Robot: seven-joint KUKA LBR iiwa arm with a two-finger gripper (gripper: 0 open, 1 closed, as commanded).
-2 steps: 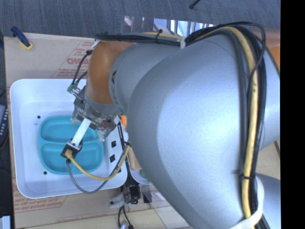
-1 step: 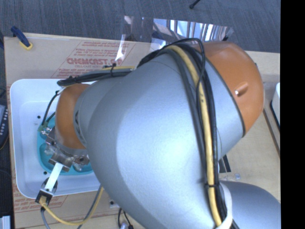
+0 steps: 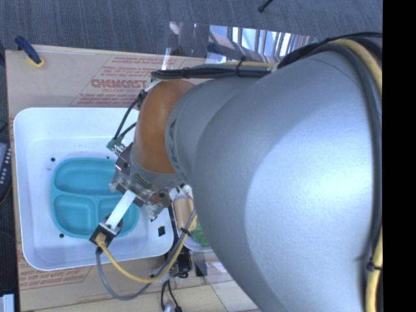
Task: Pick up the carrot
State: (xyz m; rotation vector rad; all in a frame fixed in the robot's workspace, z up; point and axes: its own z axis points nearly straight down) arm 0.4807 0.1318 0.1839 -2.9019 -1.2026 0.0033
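Observation:
My arm, grey with an orange band [image 3: 159,125], covers most of the right side and hangs over the gap between the two bins. My gripper [image 3: 143,195] sits below the band, seen from above, over the right edge of the left bin [image 3: 29,174]. A slim pale-orange shape [image 3: 184,210], possibly the carrot, peeks out beside the wrist in the right bin, with something green [image 3: 200,236] just below it. Nearly all of the right bin is hidden by the arm.
A blue divided plate [image 3: 91,197] lies in the left bin. A white bracket [image 3: 119,212] and a yellow cable [image 3: 127,272] trail from the wrist over the bin's front right corner. Printed cardboard [image 3: 110,77] lies under the bins; a blue-and-yellow clamp [image 3: 29,51] sits at the far left.

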